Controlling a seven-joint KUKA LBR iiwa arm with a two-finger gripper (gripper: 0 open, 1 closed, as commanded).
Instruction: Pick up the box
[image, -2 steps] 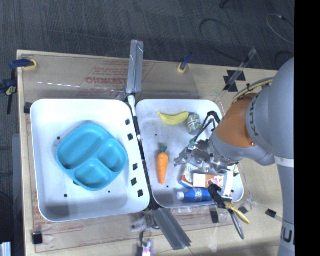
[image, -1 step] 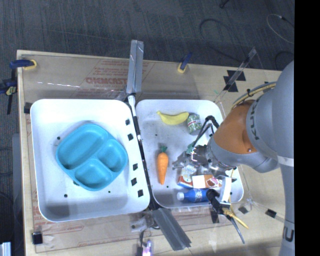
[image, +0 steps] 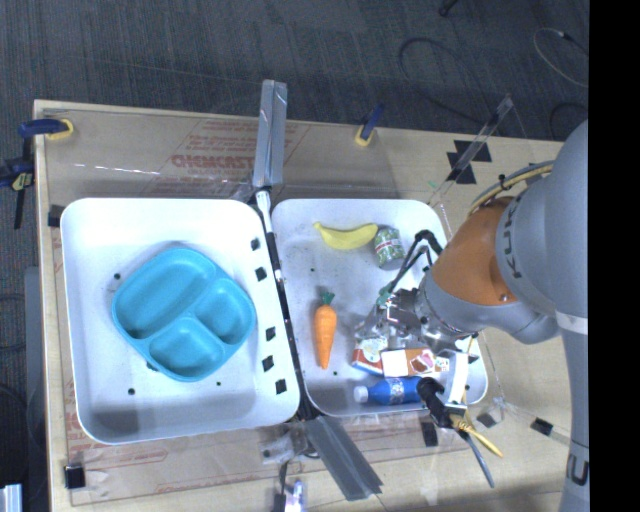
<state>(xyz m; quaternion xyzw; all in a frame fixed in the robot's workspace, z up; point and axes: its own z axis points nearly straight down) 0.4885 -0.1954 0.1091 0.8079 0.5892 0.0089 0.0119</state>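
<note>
A small red and white box (image: 398, 359) lies flat near the front of the right bin (image: 300, 300), between a carrot and the bin's right wall. My gripper (image: 388, 318) hangs just behind and above the box, low over the bin floor, with the grey wrist and orange band rising to the right. The gripper's dark body covers the box's far edge. Whether it touches the box cannot be made out.
A blue bottle (image: 395, 392) lies right in front of the box. A carrot (image: 324, 332) lies to its left, with a banana (image: 347, 236) and a small can (image: 388, 246) at the back. The left bin holds a blue divided tray (image: 182, 312).
</note>
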